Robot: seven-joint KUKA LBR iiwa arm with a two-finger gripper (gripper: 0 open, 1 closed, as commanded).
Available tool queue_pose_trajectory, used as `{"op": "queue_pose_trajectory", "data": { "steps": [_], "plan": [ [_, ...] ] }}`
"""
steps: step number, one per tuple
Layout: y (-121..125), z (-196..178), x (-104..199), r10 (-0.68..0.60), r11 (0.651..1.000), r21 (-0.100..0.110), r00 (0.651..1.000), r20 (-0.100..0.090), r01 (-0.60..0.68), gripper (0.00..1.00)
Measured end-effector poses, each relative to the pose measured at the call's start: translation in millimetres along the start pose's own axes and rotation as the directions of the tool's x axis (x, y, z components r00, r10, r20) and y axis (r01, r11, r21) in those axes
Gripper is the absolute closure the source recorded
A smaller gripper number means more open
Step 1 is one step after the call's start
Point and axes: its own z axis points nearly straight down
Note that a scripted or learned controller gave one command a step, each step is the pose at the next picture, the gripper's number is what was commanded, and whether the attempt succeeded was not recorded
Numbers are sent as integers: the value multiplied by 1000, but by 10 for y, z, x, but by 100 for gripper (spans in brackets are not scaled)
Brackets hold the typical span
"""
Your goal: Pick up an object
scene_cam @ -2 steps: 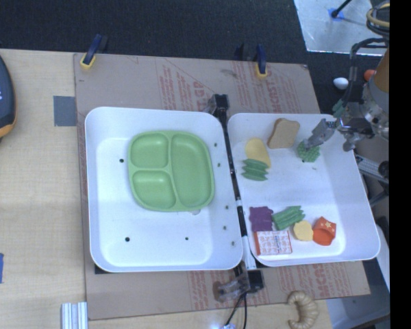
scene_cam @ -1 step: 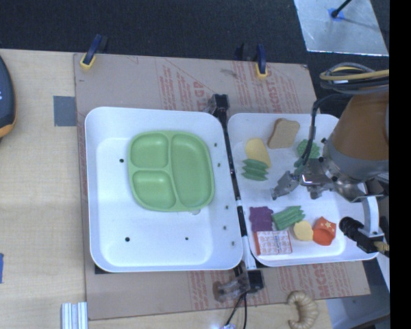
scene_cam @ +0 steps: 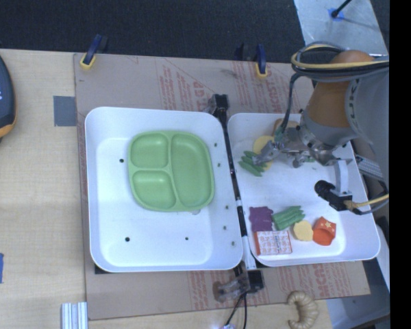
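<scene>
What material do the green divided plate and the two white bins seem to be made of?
The green divided plate looks like moulded plastic with a matte finish: one even colour and soft rounded ridges. The left bin and the right bin look like thin, smooth plastic with rounded rims, though coated metal is possible.

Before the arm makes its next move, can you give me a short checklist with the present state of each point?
1. Gripper is over the right bin: ok.
2. Gripper is at the dark green item: ok.
3. Item is seen between the fingers: cannot tell.
4. Other toys, like the red item, lie apart from the gripper: ok.
5. Green plate lies in the left bin, away from the arm: ok.
</scene>
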Motion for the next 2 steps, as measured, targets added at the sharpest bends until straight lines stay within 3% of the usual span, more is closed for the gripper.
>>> {"op": "queue_pose_trajectory", "data": {
  "steps": [1,2],
  "plan": [
    [442,-19,62,0,1000,5,1000,-2,0,0],
    [-615,-26,85,6,1000,1,1000,1,-6,0]
  ]
}}
